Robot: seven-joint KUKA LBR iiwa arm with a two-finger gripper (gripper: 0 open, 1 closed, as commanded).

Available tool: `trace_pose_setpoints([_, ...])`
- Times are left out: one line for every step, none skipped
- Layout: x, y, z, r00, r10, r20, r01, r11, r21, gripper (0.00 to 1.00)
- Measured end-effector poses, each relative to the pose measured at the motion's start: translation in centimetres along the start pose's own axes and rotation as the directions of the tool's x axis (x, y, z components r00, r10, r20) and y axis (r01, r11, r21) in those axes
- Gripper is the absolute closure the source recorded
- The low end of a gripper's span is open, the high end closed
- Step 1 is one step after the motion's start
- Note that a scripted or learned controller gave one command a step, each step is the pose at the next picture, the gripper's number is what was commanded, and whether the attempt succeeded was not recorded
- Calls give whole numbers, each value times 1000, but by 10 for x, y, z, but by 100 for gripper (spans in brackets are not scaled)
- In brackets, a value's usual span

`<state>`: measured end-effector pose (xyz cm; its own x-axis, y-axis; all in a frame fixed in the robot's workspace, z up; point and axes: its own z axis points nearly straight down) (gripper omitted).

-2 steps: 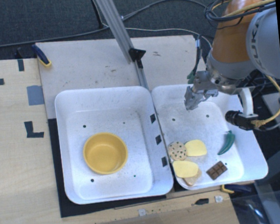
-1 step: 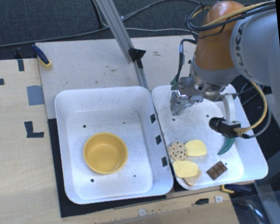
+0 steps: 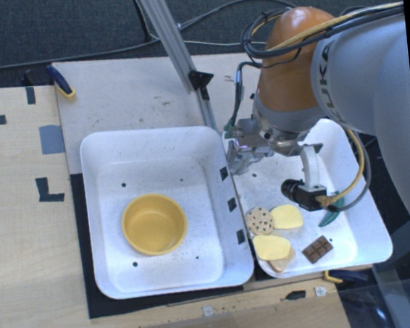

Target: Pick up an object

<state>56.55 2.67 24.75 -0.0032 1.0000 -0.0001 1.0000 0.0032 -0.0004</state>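
Gripper (image 3: 242, 154) sits at right bin's (image 3: 367, 248) upper-left corner; cookie (image 3: 260, 221) and yellow pieces (image 3: 286, 217) lie toward 6 o'clock, well apart. Finger state: cannot tell, probably occluded.

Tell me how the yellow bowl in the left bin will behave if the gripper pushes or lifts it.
The yellow bowl stands upright on a broad base, so it would probably slide, not tip. It looks like thin plastic, likely light. Its smooth rounded rim may slip from a two-finger pinch.
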Motion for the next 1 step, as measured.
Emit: trace_pose_setpoints([58,7,13,1000,-2,-1,2,1000,2,100])
